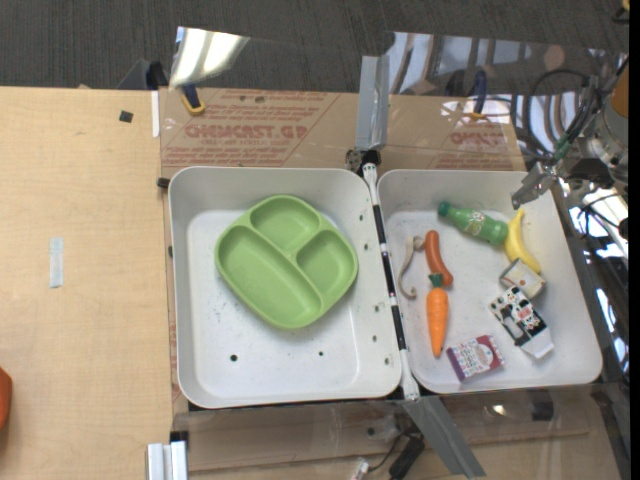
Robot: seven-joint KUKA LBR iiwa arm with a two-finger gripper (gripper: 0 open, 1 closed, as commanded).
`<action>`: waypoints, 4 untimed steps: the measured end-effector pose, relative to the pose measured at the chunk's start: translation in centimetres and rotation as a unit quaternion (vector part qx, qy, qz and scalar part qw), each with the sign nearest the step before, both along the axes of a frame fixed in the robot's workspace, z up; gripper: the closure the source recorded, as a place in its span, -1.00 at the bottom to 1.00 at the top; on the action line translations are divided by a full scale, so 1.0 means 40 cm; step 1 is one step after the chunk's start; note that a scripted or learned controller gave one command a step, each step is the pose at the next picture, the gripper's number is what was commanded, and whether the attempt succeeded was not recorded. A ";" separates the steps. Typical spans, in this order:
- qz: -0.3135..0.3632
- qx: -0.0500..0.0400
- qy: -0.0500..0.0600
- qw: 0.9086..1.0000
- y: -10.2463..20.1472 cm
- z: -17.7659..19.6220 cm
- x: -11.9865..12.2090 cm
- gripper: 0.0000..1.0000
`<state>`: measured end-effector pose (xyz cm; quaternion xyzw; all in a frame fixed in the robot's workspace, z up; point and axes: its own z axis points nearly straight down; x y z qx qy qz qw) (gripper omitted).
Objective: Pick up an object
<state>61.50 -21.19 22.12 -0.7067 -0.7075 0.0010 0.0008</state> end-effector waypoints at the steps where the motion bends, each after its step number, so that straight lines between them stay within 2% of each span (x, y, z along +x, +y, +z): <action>1: 0.012 0.005 0.002 1.000 -0.010 -0.293 -0.135 -1.00; 2: 0.010 0.002 0.000 1.000 -0.016 -0.269 -0.133 1.00; 3: 0.010 0.004 0.001 1.000 -0.012 -0.269 -0.132 -1.00; 4: 0.017 0.006 -0.001 1.000 -0.003 -0.326 -0.066 -1.00</action>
